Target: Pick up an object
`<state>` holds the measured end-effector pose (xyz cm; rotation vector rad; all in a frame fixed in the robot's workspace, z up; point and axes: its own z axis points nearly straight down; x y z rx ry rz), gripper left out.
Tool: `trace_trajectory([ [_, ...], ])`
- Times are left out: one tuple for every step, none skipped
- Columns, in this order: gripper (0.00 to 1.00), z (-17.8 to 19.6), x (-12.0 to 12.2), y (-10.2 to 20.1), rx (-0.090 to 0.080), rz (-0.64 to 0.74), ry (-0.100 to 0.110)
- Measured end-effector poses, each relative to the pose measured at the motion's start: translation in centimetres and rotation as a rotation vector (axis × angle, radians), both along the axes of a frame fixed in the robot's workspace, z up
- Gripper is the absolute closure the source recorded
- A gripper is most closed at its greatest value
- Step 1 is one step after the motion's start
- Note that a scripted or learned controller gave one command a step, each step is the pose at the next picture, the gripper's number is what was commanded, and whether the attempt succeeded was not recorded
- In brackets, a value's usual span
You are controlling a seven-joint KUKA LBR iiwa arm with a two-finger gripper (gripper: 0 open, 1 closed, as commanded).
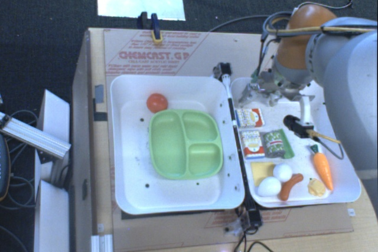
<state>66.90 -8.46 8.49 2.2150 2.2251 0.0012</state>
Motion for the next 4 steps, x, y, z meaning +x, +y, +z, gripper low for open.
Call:
trace_trajectory([
  [1.00, 1.1, 0.1, 0.0, 0.000, 0.002, -0.003],
  [0.00, 1.1, 0.1, 0.0, -0.001, 0.003, -0.003],
  [0.00, 0.0, 0.0, 0.2, 0.000, 0.000, 0.000],
  [1.00, 1.1, 0.1, 0.1, -0.001, 0.002, -0.003],
])
